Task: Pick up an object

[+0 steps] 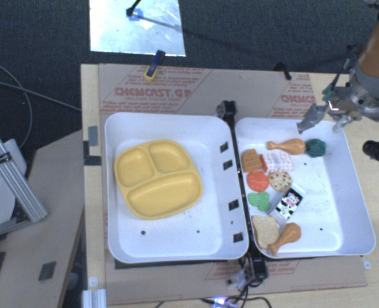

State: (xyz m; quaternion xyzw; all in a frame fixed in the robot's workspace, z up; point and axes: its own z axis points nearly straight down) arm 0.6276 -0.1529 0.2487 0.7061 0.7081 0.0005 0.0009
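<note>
Seen from above at a slant: two shallow white bins side by side on a cardboard-lined worktop (196,85). In the left bin (170,236), a yellow divided plate (157,178) lying flat, three compartments, nothing on it. In the right bin (343,204), a cluster of toy food crowded toward the wall shared with the left bin. Nearest the far rim, a tan drumstick (287,147) lying on its side, its thick end touching a dark green lump (316,147). Just below, an orange-brown piece (251,160) beside a pale pink packet (279,163); under these a red round (257,181), a speckled cookie (280,181) and a green leafy piece (260,201). Next to the green piece, a small black-and-white block (288,203), tilted. Near the front rim, a beige slice (264,228) touching a second drumstick (284,234).

At upper right, the grey arm with its orange band (377,53), reaching in over the far right corner of the right bin. Claw (323,117) poised above the far rim, its two fingers (309,119) spread apart, nothing between them; the first drumstick and green lump just below and near, not touched.

Beyond the bins, a shiny silver sheet (137,17) on dark carpet, and a small blue-and-yellow clip (154,65) at the cardboard's far edge.
</note>
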